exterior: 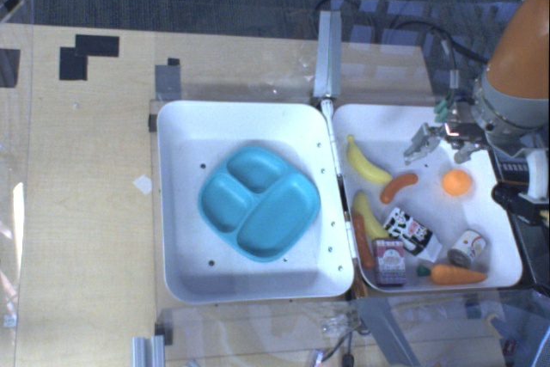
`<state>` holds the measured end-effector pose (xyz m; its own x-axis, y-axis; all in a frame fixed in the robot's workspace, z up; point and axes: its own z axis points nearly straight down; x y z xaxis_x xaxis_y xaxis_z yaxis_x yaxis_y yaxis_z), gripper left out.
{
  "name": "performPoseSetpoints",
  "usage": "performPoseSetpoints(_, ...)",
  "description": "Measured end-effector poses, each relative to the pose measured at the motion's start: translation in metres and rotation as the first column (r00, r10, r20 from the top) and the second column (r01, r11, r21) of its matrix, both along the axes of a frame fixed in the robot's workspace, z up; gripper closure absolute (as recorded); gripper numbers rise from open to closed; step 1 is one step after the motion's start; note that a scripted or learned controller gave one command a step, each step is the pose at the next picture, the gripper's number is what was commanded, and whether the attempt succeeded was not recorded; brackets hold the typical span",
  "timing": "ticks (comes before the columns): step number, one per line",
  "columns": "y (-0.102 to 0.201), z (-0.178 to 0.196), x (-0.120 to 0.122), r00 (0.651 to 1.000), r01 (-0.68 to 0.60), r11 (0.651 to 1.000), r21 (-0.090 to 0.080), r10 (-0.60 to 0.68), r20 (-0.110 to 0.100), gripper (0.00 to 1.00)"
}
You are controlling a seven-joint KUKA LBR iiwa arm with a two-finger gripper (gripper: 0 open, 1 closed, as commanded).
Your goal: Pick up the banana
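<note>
Two yellow bananas lie along the left side of the right bin (507, 275). One banana (366, 165) is near the back. The other banana (370, 218) lies closer to the front, beside a red-brown sausage-like stick (363, 241). My gripper (443, 149) hangs over the back half of the right bin, to the right of the upper banana and apart from it. Its fingers (418, 143) are spread open with nothing between them.
The right bin also holds an orange sausage (399, 186), an orange ball (457, 183), a cow-patterned box (406, 229), a red box (389, 260), a can (468, 247) and a carrot (455, 274). A blue divided plate (259, 202) sits in the left bin (185, 142).
</note>
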<state>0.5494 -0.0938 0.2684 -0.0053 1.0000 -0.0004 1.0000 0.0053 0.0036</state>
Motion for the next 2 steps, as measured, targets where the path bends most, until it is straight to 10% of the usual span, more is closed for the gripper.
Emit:
performPoseSetpoints(1,0.01,-0.173,0.022,0.998,-0.061,0.998,0.0,0.061,0.001,0.0)
performPoseSetpoints(2,0.01,-0.162,0.023,0.998,-0.062,0.998,0.0,0.062,0.006,1.0)
